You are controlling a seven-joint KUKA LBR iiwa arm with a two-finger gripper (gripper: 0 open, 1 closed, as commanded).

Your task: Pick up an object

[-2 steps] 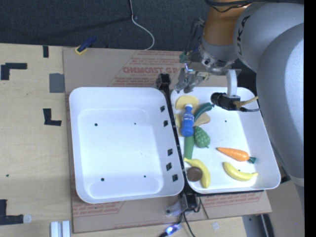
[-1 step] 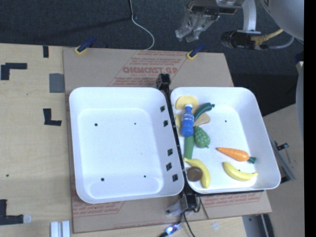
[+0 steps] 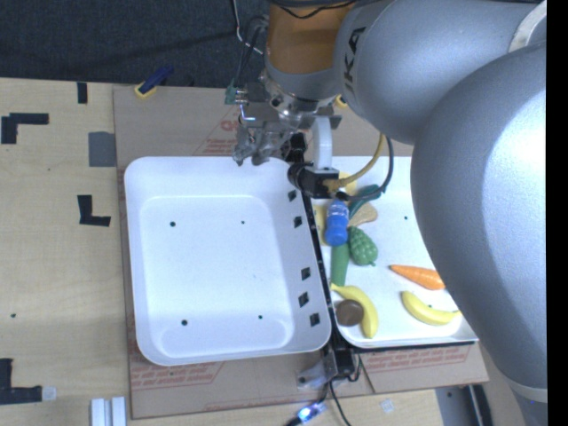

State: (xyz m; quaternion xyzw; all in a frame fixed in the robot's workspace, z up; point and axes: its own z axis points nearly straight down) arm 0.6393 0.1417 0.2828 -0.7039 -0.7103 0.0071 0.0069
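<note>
The right bin [image 3: 401, 209] holds several small objects: a blue cylinder [image 3: 336, 223], a long green piece [image 3: 340, 264], a bumpy green item [image 3: 362, 247], an orange carrot [image 3: 417, 276], two yellow bananas [image 3: 359, 307] [image 3: 428, 309] and a brown round item [image 3: 349, 311]. My gripper [image 3: 284, 153] hangs under the orange wrist band, over the back edge of the bins near the divider between them. It sits just behind the blue cylinder. Nothing is visibly held.
The left bin [image 3: 213, 256] lies to the left of the divider. The big grey arm covers the right side of the right bin. A teal and a beige piece [image 3: 364, 204] lie near the gripper. Cardboard and a wooden bench surround the bins.
</note>
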